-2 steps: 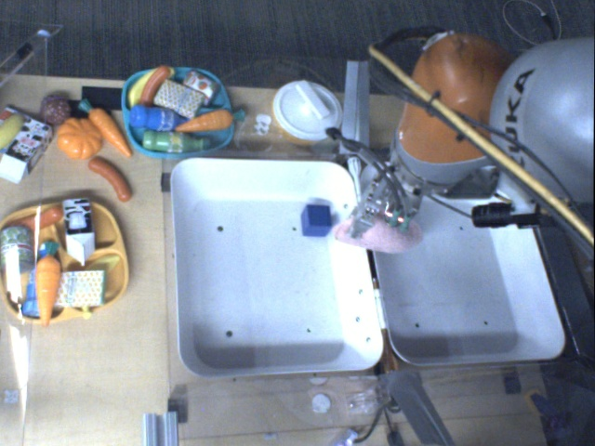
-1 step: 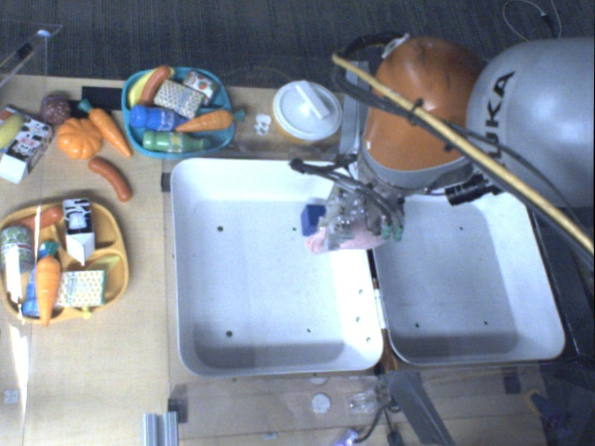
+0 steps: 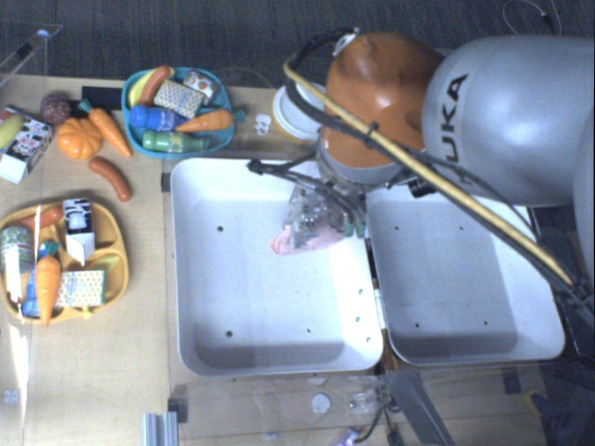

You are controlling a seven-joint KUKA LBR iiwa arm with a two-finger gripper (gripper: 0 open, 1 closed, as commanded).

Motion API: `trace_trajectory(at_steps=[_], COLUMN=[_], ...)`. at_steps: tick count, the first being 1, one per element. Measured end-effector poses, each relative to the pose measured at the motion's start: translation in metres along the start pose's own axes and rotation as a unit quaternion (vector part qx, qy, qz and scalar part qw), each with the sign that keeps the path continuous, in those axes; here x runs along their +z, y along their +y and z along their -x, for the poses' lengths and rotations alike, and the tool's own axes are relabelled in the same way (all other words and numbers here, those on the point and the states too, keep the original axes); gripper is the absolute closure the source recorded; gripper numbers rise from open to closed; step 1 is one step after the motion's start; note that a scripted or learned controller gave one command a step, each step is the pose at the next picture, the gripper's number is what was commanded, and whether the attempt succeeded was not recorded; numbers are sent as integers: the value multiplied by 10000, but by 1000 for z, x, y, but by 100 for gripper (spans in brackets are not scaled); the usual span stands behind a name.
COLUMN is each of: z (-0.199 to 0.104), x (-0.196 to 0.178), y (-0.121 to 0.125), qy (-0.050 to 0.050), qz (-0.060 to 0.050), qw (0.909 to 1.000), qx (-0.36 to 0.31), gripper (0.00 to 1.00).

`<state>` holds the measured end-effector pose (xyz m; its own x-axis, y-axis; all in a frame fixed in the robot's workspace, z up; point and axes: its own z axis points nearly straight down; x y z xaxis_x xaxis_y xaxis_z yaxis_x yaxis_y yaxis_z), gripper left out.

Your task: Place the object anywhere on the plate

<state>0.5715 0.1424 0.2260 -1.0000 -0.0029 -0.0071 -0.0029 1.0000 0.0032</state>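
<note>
Hovering low over left bin (image 3: pixel 214 342), gripper (image 3: pixel 321 214) sits just above pink object (image 3: pixel 299 241) near bin's upper right corner; grip state cannot tell, view too cluttered; plate not identifiable, so placing judged not yet done; bin floor toward lower left lies open; right bin (image 3: pixel 465 342) wall close beside.

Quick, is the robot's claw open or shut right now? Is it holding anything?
Gripper: low in the left bin, right over a pink object; open or shut cannot be told, nor whether it grips the object.
</note>
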Motion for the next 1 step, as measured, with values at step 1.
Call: trace_trajectory(at_steps=[1], z=[0], x=[0], y=[0], qy=[-3], qz=[1], qw=[10000], qx=[3], gripper=[0])
